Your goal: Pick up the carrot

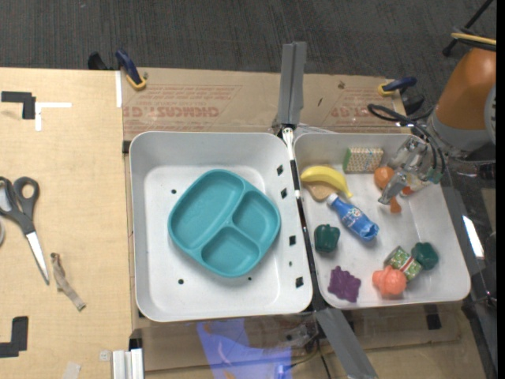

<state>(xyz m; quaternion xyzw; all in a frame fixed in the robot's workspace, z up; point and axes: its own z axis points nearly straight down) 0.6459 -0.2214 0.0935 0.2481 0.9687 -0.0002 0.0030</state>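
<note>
**Arm closes in on carrot at back of crowded bin**

A grey KUKA arm [465,93] reaches in from the right over the right-hand bin [454,290], its gripper [398,186] lowered to the carrot [384,178], a small orange piece lying near the bin's back wall, just below a tan sponge-like block [364,159]. The metal fingers [392,197] crowd the carrot's right side; whether they are spread or already pinching it cannot be told from this slanted view.

The grasp looks to be the step in hand, and judging by the layout it calls for care. The carrot sits close to a banana [325,180] and a blue bottle [353,217], so the fingers would do best to straddle the carrot alone, come down squarely over its middle and close fully before any lift. A straight vertical rise should keep it clear of the block behind.

Further forward lie a green pepper [326,238], a purple grape bunch [344,284] and a peach-coloured fruit [390,282], well apart from the work. A teal divided plate [225,223] sits in the left bin [150,290].
</note>
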